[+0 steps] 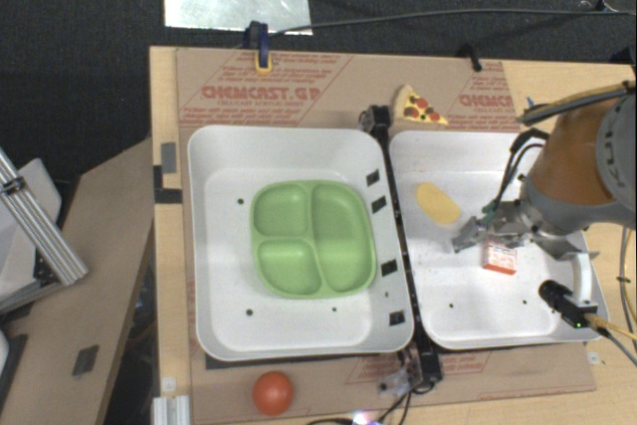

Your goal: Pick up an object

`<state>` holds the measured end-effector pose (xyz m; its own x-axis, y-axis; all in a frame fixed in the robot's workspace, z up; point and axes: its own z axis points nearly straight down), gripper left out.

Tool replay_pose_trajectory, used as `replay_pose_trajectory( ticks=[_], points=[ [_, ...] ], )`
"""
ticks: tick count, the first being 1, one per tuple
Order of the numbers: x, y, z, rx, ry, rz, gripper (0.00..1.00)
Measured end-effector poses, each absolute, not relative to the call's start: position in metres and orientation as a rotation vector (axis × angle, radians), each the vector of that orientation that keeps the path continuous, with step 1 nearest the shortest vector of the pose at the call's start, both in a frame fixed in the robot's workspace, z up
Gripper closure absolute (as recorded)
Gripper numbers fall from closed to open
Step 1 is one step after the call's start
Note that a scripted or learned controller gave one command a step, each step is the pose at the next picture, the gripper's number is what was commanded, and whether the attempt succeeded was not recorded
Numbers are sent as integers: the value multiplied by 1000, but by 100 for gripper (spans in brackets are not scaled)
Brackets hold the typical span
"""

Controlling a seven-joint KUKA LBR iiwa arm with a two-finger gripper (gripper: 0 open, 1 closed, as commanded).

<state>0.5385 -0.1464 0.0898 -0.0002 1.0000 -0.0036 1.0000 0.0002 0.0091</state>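
Camera view: hand (476, 232) low in the right bin (468, 314), between a yellow piece (438, 203) and a red packet (501, 259). Its grip state is unclear.

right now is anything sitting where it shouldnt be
Yes. A toy pizza slice lies on the board behind the bins, at the right bin's back rim, and a red-orange ball sits on the board in front of the left bin. Both are outside the bins.

Red "CHEMCAST GP" print repeats on the brown board (261, 80).
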Motion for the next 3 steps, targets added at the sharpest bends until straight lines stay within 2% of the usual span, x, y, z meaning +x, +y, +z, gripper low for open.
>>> replay_pose_trajectory(
  ticks=[1, 3],
  points=[
    [542, -150, 103, 2204, 2202, 11, 100],
    [540, -156, 217, 2211, 2221, 7, 100]
  ],
)
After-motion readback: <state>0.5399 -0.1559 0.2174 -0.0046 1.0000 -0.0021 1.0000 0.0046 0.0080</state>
